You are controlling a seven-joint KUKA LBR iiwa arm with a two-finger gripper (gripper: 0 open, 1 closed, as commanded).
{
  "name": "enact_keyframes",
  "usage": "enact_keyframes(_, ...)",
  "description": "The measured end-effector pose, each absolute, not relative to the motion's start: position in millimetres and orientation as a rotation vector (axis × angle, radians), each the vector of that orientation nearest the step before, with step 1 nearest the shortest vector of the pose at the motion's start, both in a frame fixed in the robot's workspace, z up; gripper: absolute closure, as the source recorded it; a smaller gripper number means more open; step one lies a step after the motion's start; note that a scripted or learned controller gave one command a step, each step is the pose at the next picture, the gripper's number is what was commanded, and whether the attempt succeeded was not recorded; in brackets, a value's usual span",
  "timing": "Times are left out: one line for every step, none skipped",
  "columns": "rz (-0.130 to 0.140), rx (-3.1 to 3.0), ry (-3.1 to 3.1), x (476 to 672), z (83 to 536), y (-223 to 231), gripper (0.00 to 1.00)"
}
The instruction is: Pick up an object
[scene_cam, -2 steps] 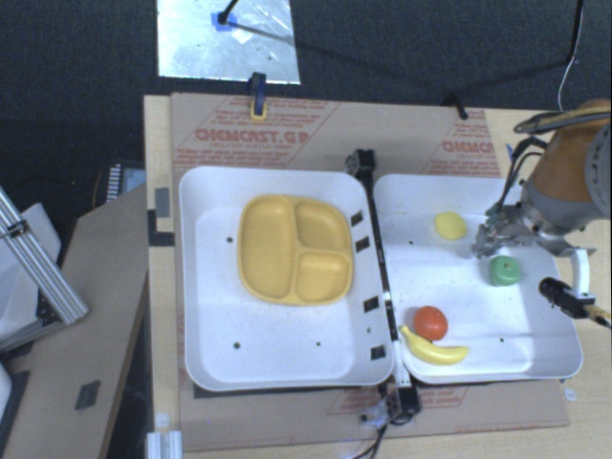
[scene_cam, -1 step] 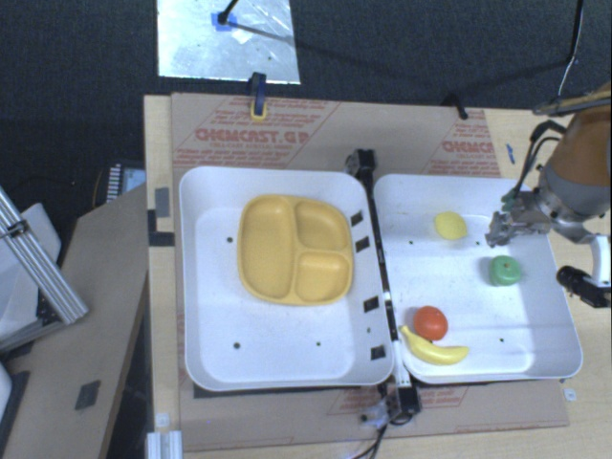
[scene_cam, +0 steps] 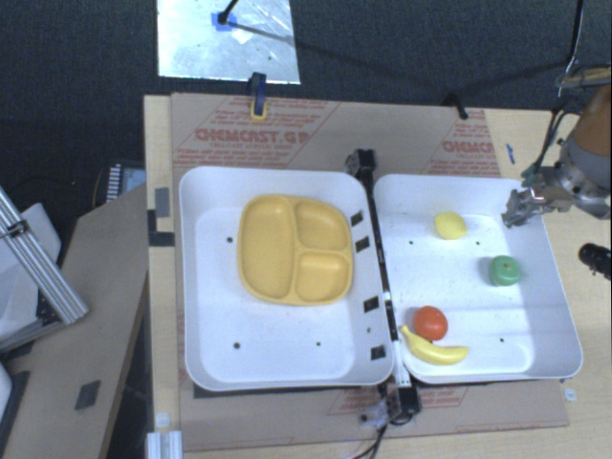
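At the right bin's far right rim, the arm leans in from the bench edge.
Left bin (scene_cam: 206, 352) carries a yellow divided plate (scene_cam: 292, 249); right bin (scene_cam: 550, 304) holds a banana (scene_cam: 436, 350) touching a tomato (scene_cam: 430, 321), a green apple (scene_cam: 505, 271) and a lemon (scene_cam: 450, 225), well apart. The gripper (scene_cam: 521, 207) hovers over the rim, near the lemon, nothing seen between its fingers; how far they are spread I cannot tell.
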State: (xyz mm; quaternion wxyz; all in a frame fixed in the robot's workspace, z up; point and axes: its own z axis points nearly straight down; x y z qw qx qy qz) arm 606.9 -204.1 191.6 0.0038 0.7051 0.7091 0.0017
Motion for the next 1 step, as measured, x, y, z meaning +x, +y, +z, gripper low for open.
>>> enact_keyframes(0.006,2.208,2.222,603.4,255.5,-205.5,1.00)
